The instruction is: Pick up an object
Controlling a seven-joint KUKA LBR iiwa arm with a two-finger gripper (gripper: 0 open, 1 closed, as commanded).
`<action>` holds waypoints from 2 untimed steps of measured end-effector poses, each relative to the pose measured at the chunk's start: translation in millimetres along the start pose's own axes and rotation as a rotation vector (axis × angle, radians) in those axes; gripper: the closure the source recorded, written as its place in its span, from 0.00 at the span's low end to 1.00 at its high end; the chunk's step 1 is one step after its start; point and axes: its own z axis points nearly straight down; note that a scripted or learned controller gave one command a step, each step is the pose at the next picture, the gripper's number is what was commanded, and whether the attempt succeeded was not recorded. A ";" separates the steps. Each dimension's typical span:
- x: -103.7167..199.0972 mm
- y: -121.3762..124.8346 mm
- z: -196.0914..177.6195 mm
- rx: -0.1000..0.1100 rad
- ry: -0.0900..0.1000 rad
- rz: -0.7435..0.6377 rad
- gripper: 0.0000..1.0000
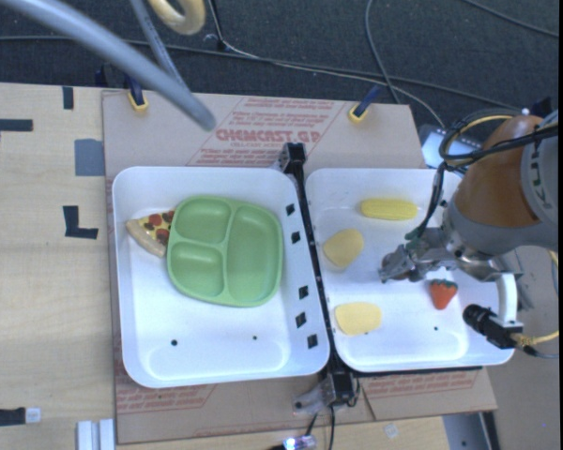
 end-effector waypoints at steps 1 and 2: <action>-1.6 3.4 -63.4 -0.002 -0.001 -0.001 1.00; -1.6 4.2 -86.8 0.002 0.000 -0.001 1.00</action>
